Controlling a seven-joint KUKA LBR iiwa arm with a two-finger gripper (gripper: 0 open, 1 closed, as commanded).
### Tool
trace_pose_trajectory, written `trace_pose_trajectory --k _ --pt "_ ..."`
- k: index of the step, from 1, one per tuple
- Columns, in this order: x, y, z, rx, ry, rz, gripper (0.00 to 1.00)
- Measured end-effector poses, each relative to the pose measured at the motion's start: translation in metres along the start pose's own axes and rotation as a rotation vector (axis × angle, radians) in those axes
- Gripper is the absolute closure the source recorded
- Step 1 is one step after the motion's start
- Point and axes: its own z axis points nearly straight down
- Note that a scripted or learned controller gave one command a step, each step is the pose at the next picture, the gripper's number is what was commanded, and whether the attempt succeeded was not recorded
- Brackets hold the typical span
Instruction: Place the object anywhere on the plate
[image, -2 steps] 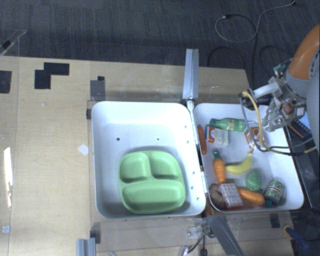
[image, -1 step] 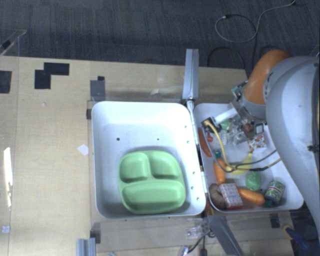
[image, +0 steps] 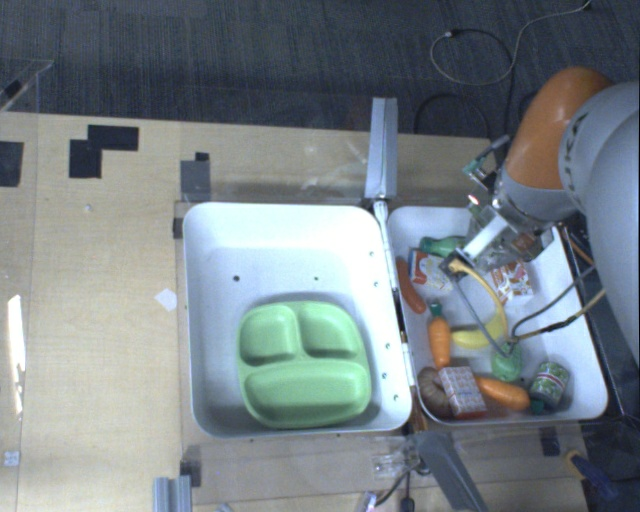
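Camera view: the gripper (image: 462, 262) hangs over the right bin (image: 590, 400), its tip blurred against clutter, so its grip cannot be told. A carrot (image: 439, 340) lies near the divider. The green plate (image: 303, 364) sits in the left bin (image: 215, 250), with bare floor behind it.

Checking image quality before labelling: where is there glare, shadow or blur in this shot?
Camera view: glare streak at the left edge of the bench; soft shadow beneath the green plate in the left bin; the arm looms large and soft-edged; small items in the right bin look fuzzy.
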Motion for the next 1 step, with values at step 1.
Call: trace_pose_trajectory --k 1 --pt "0.0572 -0.0842 -0.0017 0.001 -0.001 -0.177 1.0"
